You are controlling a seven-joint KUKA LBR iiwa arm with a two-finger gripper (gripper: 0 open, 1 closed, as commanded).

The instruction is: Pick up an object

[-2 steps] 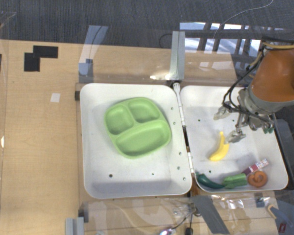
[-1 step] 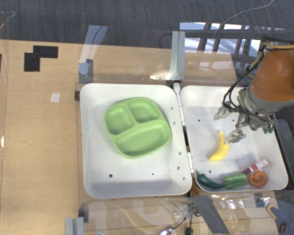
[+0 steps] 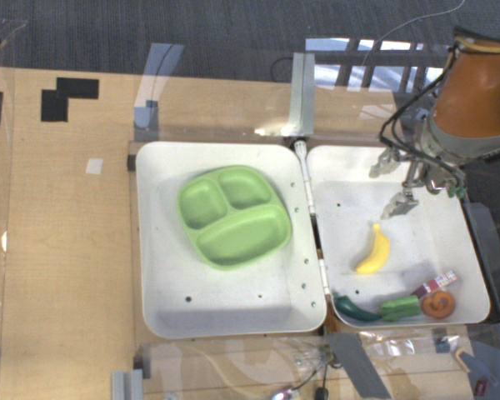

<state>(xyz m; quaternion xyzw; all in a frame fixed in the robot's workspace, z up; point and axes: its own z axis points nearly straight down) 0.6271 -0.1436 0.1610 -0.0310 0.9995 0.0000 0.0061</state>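
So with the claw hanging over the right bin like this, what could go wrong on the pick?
The claw hangs up and to the right of the banana, so a straight descent would likely land on bare bin floor. The banana's curved body may roll or slip from a pinch. The green vegetable, orange item and small packet crowd the right bin's lower edge, so a grasp there may hit the wall or catch two things.

A matt green plastic plate point(image 3: 233, 216) sits in smooth white bins point(image 3: 175, 307) on a pale wooden bench point(image 3: 58, 248).
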